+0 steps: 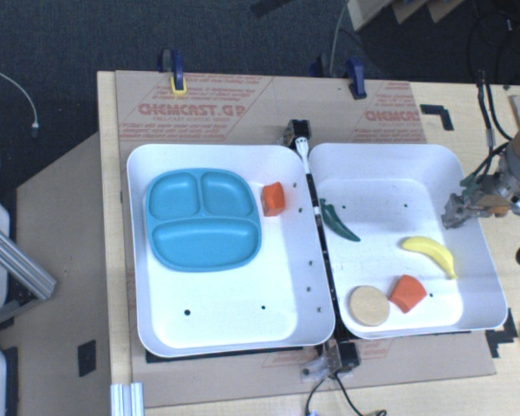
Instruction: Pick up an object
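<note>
My gripper hangs over the right rim of the right bin, with nothing seen between its fingers. In that bin lie a yellow banana, a red block, a tan round disc and a green pepper-like piece near the left wall. The banana is below and left of the gripper. In the left bin sit a blue divided plate and a small orange object just right of the plate.
Blue clamps hold the cardboard-covered bench at the back edge. Cables run at the far right beside the arm. A metal rail stands off the bench at the left.
</note>
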Controlling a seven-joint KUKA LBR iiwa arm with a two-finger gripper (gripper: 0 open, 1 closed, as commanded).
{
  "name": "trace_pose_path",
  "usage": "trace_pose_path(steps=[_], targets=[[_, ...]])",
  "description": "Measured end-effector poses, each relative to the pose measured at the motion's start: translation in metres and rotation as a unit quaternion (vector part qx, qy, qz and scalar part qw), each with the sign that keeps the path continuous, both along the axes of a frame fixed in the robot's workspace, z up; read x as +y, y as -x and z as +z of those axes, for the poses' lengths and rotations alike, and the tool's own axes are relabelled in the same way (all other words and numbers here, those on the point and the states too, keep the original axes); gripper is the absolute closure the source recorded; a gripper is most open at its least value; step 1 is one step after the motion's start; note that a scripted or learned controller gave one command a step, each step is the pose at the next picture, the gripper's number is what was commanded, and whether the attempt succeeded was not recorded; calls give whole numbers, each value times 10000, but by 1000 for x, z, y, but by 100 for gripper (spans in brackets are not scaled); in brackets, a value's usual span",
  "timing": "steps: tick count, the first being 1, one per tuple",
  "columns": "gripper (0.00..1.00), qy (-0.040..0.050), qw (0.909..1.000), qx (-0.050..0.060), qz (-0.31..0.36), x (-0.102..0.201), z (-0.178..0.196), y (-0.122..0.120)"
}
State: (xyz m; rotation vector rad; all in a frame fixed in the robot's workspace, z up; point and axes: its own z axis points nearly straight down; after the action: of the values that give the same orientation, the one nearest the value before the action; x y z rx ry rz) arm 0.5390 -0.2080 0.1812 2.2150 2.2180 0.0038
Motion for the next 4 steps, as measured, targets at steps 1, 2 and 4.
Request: trace_pose_path(steps=[1,2,4], targets=[[100,0,10000,4,-2,0,35,-1],[100,-14,10000,23,19,56,43,-10],[100,-21,10000,23,23,162,51,-8]])
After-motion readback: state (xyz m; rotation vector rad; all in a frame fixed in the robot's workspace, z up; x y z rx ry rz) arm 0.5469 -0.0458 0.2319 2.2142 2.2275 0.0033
